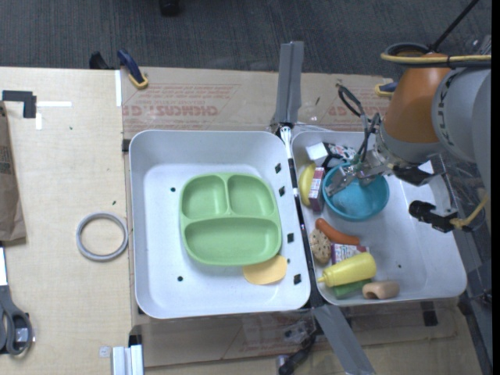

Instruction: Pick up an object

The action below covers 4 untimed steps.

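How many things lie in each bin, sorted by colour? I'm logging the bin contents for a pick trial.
Left bin:
Green: 1, divided plate
Yellow: 1, flat piece

Right bin:
Blue: 1, bowl
Yellow: 2, banana, squeeze bottle
Orange-red: 1, sausage
Tan: 2, cookie, small piece

Total: 8 clear items; small packets near the bowl are too cluttered to count.

My grey arm reaches in from the right, orange band above my gripper (353, 172), wrist angled downward.
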Motion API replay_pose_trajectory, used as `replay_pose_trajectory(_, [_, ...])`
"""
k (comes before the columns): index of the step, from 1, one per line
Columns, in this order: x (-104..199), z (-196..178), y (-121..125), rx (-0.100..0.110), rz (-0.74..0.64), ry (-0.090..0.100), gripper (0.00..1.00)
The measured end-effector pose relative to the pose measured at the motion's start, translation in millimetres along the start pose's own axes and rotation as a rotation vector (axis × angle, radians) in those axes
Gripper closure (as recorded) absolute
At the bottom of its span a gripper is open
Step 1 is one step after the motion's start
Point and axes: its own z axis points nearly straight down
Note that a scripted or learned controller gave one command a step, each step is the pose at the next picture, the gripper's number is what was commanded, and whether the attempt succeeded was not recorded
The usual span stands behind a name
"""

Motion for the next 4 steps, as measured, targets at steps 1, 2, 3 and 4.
replay_pose_trajectory(1, [10, -1, -13, -0.009, 0.115, 0.001, 0.0])
replay_pose_trajectory(2, [19, -1, -27, -0.011, 0.044, 0.001, 0.0])
replay_pose_trajectory(3, [-4, 1, 27, 0.083, 0.334, 0.032, 0.0])
replay_pose_trajectory(4, [-3, -7, 32, 0.058, 0.332, 0.023, 1.0])
